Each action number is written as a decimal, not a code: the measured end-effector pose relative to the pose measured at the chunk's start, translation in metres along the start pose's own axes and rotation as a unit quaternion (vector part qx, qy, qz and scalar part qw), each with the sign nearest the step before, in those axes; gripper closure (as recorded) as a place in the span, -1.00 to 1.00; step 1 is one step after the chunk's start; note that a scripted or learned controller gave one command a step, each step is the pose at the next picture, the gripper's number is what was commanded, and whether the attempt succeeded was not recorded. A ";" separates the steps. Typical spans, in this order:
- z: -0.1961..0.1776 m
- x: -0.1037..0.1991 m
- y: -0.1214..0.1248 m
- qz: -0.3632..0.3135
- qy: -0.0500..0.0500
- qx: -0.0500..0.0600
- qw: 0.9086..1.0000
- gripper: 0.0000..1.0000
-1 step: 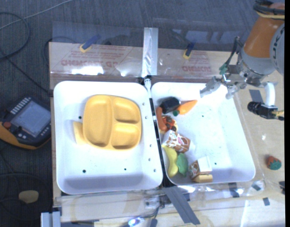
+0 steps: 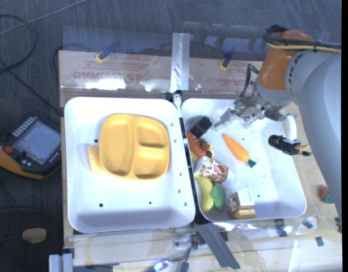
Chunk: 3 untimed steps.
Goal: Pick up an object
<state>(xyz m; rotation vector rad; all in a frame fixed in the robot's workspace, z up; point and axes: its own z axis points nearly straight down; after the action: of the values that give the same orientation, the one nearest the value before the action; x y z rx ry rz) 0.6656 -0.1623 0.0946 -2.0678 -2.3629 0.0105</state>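
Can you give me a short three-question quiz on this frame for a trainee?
1. True or false: the yellow divided tray lies in the right bin.
2. Which thing lies nearest the gripper? A) the toy carrot B) the small black object C) the banana
3. Fill in: most of the small things are crowded along the right bin's ____ wall, as the camera sees it.

Key
1. False. The tray lies in the left bin.
2. B. The black object sits just left of the gripper, in the upper left corner of the right bin.
3. Left. The banana, a green piece and a patterned packet all lie there.
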 end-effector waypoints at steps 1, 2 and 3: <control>-0.015 0.018 0.004 0.034 0.003 0.000 0.999 -1.00; 0.006 0.021 -0.047 0.026 0.000 -0.007 1.000 -1.00; 0.007 0.016 -0.008 -0.004 0.001 -0.007 1.000 -1.00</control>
<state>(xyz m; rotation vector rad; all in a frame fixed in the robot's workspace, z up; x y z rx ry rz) 0.6551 -0.1480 0.0876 -2.0631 -2.3768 -0.0065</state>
